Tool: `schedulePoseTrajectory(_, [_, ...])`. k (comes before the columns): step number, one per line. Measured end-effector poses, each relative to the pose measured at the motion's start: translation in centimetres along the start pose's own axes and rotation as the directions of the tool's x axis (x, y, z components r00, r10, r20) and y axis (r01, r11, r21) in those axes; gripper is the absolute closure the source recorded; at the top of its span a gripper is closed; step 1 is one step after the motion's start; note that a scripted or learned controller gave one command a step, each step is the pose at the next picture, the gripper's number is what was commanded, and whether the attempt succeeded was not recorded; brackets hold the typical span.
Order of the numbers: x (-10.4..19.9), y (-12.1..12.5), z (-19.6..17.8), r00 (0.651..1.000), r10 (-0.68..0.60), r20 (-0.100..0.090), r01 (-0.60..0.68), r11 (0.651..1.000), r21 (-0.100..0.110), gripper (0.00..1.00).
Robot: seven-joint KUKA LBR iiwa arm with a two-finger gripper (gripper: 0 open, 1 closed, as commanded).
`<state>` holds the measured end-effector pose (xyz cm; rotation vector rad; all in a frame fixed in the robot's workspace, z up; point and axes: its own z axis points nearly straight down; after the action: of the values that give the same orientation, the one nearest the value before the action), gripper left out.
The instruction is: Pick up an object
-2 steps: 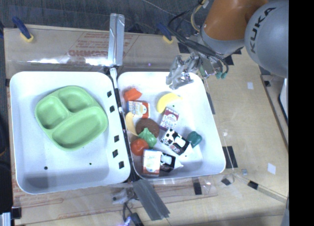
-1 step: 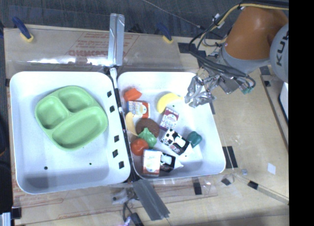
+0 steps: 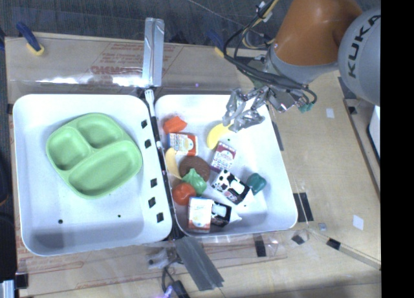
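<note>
Toys (image 3: 206,177) crowd the right bin (image 3: 275,190); claw (image 3: 240,117) hovers above them.

We see two white bins, the left bin (image 3: 39,225) and the right bin (image 3: 275,187), both smooth plastic with a slight sheen. In the left one, the green divided plate (image 3: 94,154) looks like matt, smooth plastic. The bench (image 3: 323,161) looks like pale wood, flat and dull. The gripper (image 3: 242,114) is bare metal, catching light. Above it, the arm's orange band (image 3: 317,25) has a smooth satin finish, and black cables (image 3: 249,64) look rubbery. The small cartons (image 3: 199,214) look like glossy printed paper.
</note>
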<state>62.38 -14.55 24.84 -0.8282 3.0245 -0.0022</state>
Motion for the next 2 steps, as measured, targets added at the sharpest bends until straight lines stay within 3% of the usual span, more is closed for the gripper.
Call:
schedulePoseTrajectory(1, [-1.2, -1.8, 1.3, 0.877, -0.481, 0.0, 0.481, 0.877, -0.002, 1.0])
schedulePoseTrajectory(2, [0.3, -7.2, 2.9, 0.732, -0.682, 0.0, 0.682, 0.732, -0.001, 1.0])
